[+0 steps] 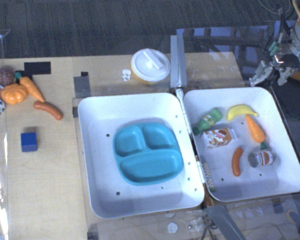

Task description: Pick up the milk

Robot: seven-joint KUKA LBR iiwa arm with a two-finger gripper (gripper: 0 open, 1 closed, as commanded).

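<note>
Jaws far right, outside the bins, state impossible to tell; milk lying untouched in right bin.

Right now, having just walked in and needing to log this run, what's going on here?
Nothing is being handled yet. The arm's gripper sits at the upper right, outside the bins. The milk carton lies untouched in the right bin, beside a green bottle, banana, carrot, sausage and can. The left bin holds a blue divided tray.
</note>
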